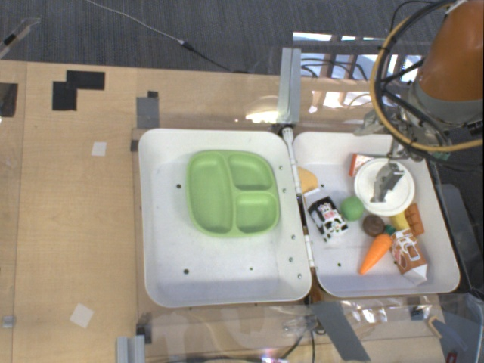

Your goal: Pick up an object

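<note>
My gripper (386,184) hangs over the right bin (446,271), seen from above as a white round disc with a grey part at its centre. It hovers in the bin's upper right area. Just below and left of it lie a green ball (352,208) and a brown ball (373,224). An orange carrot (375,254) lies lower down, beside a red and white carton (409,252). A black and white carton (328,218) sits near the bin's left wall. A red and white item (358,162) peeks out at the disc's upper left.
The left bin (166,263) holds a green divided plate (231,192). A tan rounded piece (307,178) lies by the right bin's left wall, and an orange block (414,218) sits under the gripper's right side. Cables (393,89) loop around the arm above the bin.
</note>
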Robot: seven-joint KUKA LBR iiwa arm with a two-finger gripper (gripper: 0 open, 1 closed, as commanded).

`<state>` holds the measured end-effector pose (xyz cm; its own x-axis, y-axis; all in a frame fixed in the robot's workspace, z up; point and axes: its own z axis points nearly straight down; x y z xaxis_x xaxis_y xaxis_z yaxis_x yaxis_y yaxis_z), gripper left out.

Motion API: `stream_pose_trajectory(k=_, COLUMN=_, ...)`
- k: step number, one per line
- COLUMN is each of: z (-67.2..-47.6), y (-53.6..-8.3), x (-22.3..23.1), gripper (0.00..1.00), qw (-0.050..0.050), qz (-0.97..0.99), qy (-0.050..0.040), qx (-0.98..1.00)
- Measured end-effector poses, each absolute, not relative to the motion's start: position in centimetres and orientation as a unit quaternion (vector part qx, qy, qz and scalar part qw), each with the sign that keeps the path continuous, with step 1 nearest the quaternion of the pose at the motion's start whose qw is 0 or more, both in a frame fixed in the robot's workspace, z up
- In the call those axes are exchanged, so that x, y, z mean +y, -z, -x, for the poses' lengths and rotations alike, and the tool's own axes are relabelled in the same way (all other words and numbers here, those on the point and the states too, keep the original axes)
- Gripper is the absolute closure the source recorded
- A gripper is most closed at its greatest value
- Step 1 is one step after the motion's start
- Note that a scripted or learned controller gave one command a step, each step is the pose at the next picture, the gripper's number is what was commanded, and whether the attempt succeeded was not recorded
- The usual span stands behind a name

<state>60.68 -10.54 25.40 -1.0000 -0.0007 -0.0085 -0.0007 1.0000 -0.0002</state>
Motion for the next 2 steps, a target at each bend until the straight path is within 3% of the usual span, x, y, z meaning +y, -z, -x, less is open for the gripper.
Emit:
stream_pose_trajectory(k=1, z=-61.9, y=-12.4, x=-10.1, gripper=0.0, qw=0.008, qz=0.061, qy=0.001, qx=0.998)
stream_pose_trajectory(k=2, z=-66.0, y=-8.7, x=-14.9, gripper=0.0, qw=-0.025, qz=0.049, qy=-0.0056, qx=0.998)
